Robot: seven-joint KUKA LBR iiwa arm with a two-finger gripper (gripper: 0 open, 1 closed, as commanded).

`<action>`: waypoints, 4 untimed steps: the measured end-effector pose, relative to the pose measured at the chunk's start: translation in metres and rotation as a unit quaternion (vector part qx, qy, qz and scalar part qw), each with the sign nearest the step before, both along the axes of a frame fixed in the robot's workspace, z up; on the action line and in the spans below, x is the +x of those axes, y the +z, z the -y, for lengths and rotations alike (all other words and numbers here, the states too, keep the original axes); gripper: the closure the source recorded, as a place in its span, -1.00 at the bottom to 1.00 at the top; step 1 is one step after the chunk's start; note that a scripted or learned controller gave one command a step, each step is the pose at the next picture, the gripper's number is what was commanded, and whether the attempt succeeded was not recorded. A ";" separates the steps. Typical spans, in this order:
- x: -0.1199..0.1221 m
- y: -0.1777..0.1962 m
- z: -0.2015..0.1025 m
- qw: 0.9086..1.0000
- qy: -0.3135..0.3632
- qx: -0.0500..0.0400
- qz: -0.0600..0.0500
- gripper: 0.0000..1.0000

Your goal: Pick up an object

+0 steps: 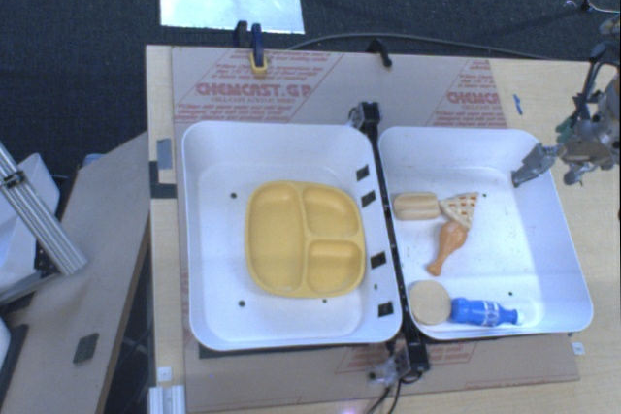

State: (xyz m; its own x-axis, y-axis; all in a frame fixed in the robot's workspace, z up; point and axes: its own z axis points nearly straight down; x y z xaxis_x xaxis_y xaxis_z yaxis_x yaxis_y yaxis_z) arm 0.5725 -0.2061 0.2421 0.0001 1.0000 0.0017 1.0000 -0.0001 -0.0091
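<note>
The right bin holds several toy foods. A tan bread roll lies next to a waffle wedge, with a chicken drumstick just below them. A round tan biscuit and a blue bottle on its side lie at the front wall. My gripper hovers over the bin's far right corner, well away from the foods. It is open, with nothing between its fingers.
The left bin holds a yellow divided plate. A black clipped divider runs between the two bins. A metal frame stands at the left of the bench.
</note>
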 end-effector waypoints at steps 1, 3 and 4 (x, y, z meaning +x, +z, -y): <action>0.003 0.007 -0.001 1.000 0.002 -0.001 0.006 -1.00; 0.003 -0.096 -0.010 1.000 0.001 -0.001 0.004 -1.00; 0.004 -0.145 0.000 1.000 0.001 -0.001 0.004 -1.00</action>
State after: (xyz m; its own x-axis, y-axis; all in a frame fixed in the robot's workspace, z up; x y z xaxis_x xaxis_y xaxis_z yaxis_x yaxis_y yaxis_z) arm 0.5764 -0.2062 0.0976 -0.0012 1.0000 -0.0002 1.0000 0.0012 -0.0013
